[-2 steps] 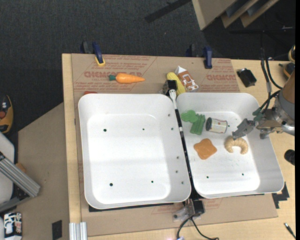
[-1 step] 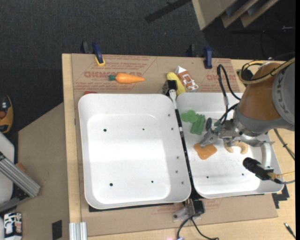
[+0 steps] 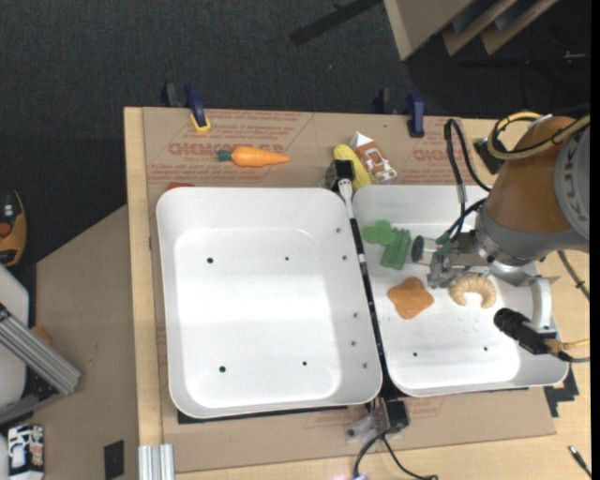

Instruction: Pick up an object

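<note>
Cardboard covered the bench beneath two white bins; nearest in the right bin (image 3: 450, 370) lay an orange lump (image 3: 410, 299) and a tan croissant (image 3: 474, 290). Between them, slightly beyond, hovered the gripper (image 3: 448, 274), its grip impossible to judge, with a green toy (image 3: 390, 244) farther left.

arm (image 3: 530, 202): reaching from right | end effector (image 3: 448, 270): low, pointing left

Dark grey carpet floor (image 3: 84, 56) all around, cardboard-topped bench (image 3: 281, 141), wooden furniture (image 3: 469, 23) peeking in top right.
</note>
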### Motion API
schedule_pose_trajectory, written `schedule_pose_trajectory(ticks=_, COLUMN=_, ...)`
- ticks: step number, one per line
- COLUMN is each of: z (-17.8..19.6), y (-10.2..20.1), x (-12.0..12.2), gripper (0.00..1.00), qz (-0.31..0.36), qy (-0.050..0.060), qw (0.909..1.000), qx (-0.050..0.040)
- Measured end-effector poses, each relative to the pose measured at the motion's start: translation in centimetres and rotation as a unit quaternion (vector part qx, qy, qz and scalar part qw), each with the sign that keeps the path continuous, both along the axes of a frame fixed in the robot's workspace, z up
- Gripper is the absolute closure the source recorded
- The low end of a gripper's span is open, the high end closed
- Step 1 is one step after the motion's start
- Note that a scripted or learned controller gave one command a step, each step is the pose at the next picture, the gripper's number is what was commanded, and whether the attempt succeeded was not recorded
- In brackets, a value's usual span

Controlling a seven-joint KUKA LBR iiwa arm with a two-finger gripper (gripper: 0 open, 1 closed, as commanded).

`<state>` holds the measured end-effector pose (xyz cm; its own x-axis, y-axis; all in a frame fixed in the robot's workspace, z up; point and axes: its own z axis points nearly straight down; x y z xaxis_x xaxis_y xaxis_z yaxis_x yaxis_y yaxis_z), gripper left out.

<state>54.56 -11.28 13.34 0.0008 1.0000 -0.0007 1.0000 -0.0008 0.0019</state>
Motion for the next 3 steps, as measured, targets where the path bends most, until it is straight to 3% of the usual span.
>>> schedule_pose_trajectory(ticks=1, z=5.5, y=6.8, x=8.8, gripper=1.0, qz=0.004, qy=-0.005, qw=1.0, qx=-0.0001)
schedule_pose_trajectory(ticks=2, z=5.9, y=9.8, x=12.0, gripper=1.0, qz=0.003, qy=-0.002, qw=1.0, qx=0.0005)
schedule_pose_trajectory(ticks=3, z=22.3, y=14.0, x=12.3, gripper=1.0, qz=0.004, qy=-0.01, qw=0.9999, qx=0.0012)
